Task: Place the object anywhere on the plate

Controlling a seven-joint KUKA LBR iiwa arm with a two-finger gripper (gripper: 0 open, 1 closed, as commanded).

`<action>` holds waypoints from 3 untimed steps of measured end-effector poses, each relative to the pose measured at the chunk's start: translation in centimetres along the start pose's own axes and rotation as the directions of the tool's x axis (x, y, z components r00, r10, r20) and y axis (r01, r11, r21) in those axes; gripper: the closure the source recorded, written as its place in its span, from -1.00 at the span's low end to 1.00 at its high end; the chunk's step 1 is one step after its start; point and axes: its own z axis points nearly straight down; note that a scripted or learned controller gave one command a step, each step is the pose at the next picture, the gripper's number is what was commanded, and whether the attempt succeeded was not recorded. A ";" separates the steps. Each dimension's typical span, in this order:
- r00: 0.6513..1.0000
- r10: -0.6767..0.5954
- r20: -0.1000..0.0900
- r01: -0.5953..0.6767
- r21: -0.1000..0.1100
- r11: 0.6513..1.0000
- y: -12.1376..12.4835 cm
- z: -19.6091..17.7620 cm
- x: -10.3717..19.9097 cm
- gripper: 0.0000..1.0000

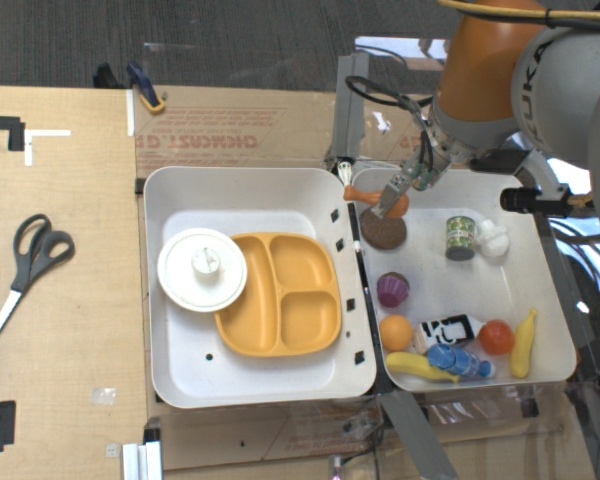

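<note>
A yellow divided plate (280,298) lies in the left bin (170,368). A white round lid-like dish (202,268) overlaps its left edge. My gripper (392,200) is down in the far left corner of the right bin (550,298), right over a long orange carrot-like object (361,195) lying by the bin wall. A brown round object (383,232) sits just in front of the gripper. The gripper's tip hides the middle of the orange object.
The right bin also holds a green can (460,236), a white lump (493,240), a purple item (393,288), an orange (396,330), a banana (412,366), a blue toy (458,361), a red ball (496,336) and a yellow piece (523,343). Scissors (30,258) lie on the bench at left.
</note>
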 end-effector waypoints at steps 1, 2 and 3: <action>0.990 0.141 -0.003 -0.141 0.000 0.990 2.0 0.0 10.5 1.00; 0.947 -0.321 -0.001 0.321 -0.002 0.947 1.8 -5.7 20.4 1.00; 0.947 -0.320 -0.001 0.320 -0.002 0.947 1.8 -5.7 20.4 -1.00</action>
